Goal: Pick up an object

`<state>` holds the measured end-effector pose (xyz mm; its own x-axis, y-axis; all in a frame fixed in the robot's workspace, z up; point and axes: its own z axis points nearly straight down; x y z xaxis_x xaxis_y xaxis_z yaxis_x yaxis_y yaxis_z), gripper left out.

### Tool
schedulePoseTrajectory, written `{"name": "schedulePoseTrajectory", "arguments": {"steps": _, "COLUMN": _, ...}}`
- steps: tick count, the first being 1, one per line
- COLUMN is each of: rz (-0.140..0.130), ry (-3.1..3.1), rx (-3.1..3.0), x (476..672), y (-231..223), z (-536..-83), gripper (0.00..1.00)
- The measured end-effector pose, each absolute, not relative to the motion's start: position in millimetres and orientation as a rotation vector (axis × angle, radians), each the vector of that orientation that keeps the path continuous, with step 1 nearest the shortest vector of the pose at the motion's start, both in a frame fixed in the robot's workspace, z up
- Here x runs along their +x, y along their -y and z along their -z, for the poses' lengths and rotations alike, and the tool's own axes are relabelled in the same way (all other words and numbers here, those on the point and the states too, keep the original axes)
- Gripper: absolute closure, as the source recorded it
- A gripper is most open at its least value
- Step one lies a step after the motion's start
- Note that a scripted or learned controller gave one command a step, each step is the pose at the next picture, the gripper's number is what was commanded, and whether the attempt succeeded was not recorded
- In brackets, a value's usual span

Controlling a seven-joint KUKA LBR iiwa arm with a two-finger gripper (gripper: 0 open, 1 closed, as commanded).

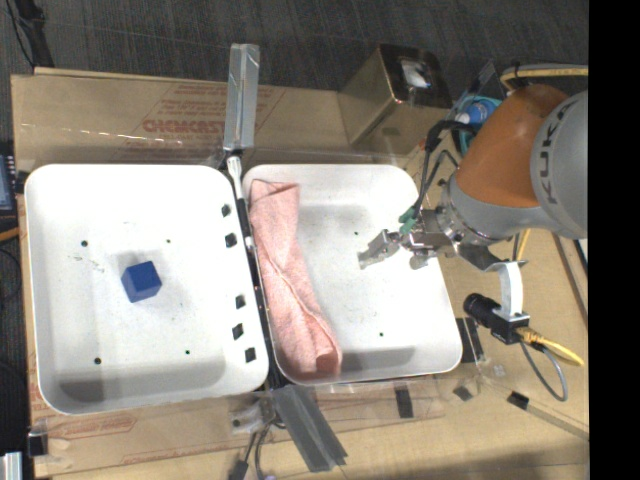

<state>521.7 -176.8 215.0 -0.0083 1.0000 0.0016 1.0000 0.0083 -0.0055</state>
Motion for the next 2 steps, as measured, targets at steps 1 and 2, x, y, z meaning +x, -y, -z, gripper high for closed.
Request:
{"name": "schedulePoseTrajectory", "arguments": {"steps": 1, "rz": -0.002, "ry": 2.393, "rx": -2.032, "x": 616.9, "y": 132.3, "z": -93.4, "gripper": 0.0}}
{"name": "schedulePoseTrajectory", "arguments": {"steps": 2, "rz": -0.003, "ry": 2.475, "rx": -1.93, "x": 573.3, "y": 101.0, "z": -91.2, "gripper": 0.0}}
